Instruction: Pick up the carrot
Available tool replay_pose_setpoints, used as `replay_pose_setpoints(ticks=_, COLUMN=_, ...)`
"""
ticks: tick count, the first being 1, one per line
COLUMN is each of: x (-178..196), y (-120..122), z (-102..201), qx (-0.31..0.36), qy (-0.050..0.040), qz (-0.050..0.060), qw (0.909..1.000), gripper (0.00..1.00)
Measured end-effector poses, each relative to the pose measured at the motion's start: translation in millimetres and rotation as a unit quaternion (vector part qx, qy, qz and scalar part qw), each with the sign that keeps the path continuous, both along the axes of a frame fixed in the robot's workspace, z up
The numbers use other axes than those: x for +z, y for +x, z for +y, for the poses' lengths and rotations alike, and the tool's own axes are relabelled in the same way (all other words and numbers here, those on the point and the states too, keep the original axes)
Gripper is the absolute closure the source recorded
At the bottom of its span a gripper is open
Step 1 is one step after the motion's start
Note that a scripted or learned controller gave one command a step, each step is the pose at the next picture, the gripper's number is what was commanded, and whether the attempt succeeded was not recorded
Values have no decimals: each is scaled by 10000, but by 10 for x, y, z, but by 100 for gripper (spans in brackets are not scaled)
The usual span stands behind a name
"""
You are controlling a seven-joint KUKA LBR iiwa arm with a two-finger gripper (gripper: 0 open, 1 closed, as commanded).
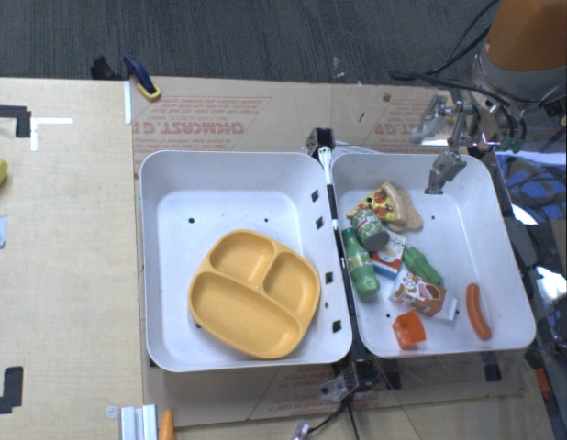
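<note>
The carrot is a slim orange-red stick lying alone near the front right corner of the right bin. My gripper hangs over the far edge of that bin, well behind the carrot and a little to its left. Nothing is seen in it. The orange band of the arm is at the top right.
A heap in the right bin holds a green bottle, a pizza slice, a green vegetable, a snack packet and an orange block. The left bin holds a yellow divided plate.
</note>
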State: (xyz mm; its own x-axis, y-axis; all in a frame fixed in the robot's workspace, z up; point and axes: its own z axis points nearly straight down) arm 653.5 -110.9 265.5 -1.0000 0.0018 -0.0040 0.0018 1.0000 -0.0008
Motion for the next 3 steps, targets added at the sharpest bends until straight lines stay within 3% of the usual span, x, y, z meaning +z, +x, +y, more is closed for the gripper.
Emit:
replay_pose_setpoints(ticks=1, x=-711, y=-112, z=676, qx=1999, qy=8, qz=3, qw=9798, gripper=0)
replay_pose_setpoints(ticks=2, x=-216, y=-566, z=1295, qx=1965, qy=5, qz=-3, qw=9805, gripper=0)
replay_pose_setpoints(ticks=3, x=-736, y=-1204, z=1860, qx=2742, qy=5, qz=12, qw=9617, gripper=0)
